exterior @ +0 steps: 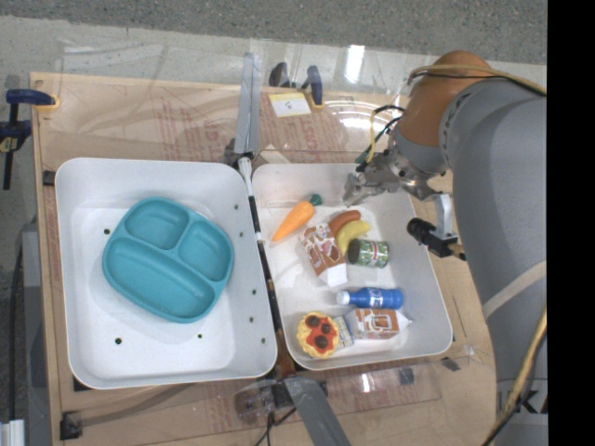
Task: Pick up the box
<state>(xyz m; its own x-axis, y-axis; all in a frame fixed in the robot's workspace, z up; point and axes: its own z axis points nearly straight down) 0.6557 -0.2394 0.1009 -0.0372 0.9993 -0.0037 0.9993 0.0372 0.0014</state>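
there, box [323, 250] lies below-left of claw [358, 189], apart.

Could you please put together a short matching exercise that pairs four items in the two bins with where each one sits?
Things:
1. blue divided plate
2. carrot
3. blue-capped bottle
4. gripper

Places:
A. far end of the right bin, near its left wall
B. left bin
C. above the right bin's far right part
D. lying on its side toward the right bin's near end

Pairs: 1-B, 2-A, 3-D, 4-C
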